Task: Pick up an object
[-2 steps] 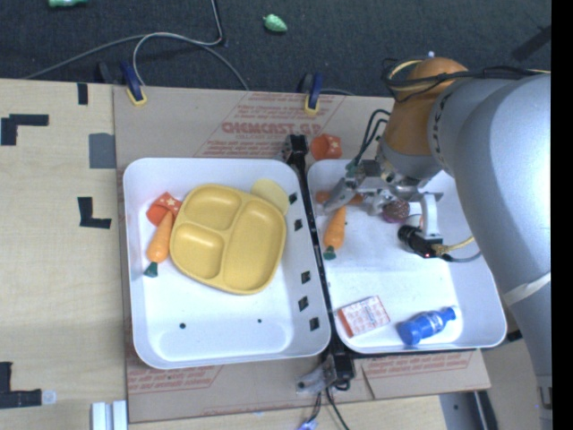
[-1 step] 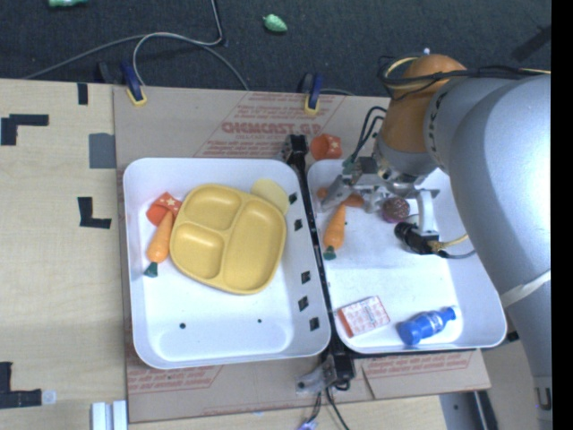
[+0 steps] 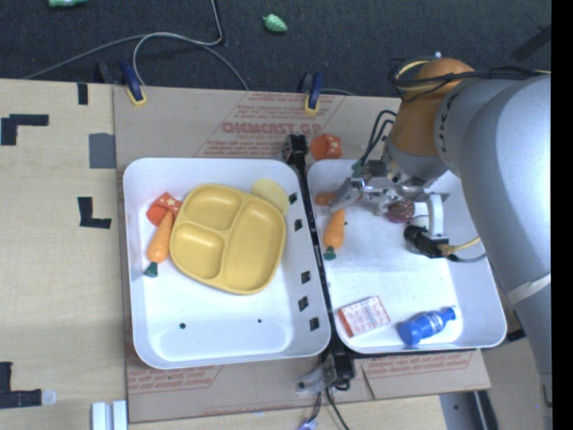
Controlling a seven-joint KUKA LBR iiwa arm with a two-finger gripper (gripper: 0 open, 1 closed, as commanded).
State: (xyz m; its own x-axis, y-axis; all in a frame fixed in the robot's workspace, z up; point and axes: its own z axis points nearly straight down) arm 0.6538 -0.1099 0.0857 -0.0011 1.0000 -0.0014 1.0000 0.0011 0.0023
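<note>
My gripper [image 3: 369, 189] is low over the back of the right bin [image 3: 466, 285], under the orange wrist band. An orange carrot [image 3: 334, 229] lies just in front of and left of it, by the divider. A small orange piece [image 3: 324, 198] sits right at the gripper's left tip. A dark red object [image 3: 399, 210] lies under the gripper body on its right. A blue bottle [image 3: 426, 324] and a red-and-white packet [image 3: 363, 315] lie at the bin's front.
The left bin [image 3: 215, 339] holds a yellow divided plate [image 3: 228, 237], a second carrot [image 3: 161, 238], a red piece [image 3: 163, 207] and a pale yellow item [image 3: 269, 191]. A red-orange object [image 3: 327, 146] sits behind the bins. The arm's grey bulk covers the right side.
</note>
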